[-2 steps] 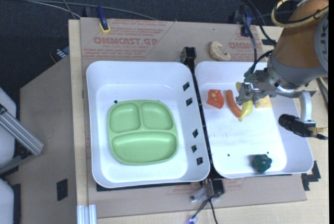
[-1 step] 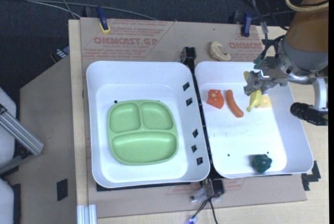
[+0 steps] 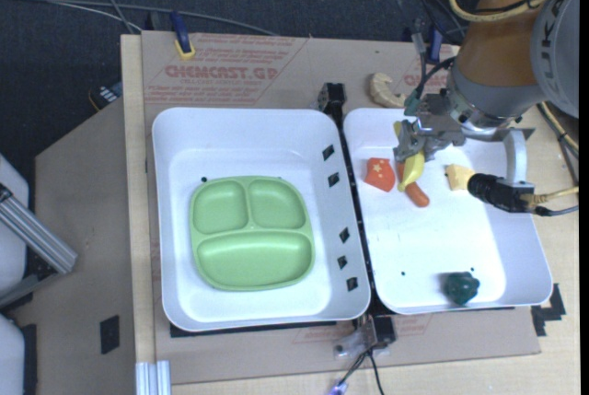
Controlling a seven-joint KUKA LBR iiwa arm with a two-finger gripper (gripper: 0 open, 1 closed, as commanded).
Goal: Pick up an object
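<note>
Cardboard-topped surface (image 3: pixel 230 62) with two white bins; claw (image 3: pixel 411 147) low in right bin (image 3: pixel 515 283), seemingly closed on yellow piece (image 3: pixel 413 168) for lifting, grip unclear.

Two bins (image 3: pixel 175 227) (image 3: pixel 515 264), one green tray (image 3: pixel 250 232), five small items (image 3: pixel 381 173) (image 3: pixel 413 168) (image 3: pixel 419 195) (image 3: pixel 456 177) (image 3: pixel 461 288)

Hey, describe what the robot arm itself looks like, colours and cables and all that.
The arm has a rounded orange band above a grey metal wrist. Yellow and black cables loop around its upper part. Its gripper is small, dark grey metal with two fingers. A black cylindrical part with a cable sticks out beside it.
</note>
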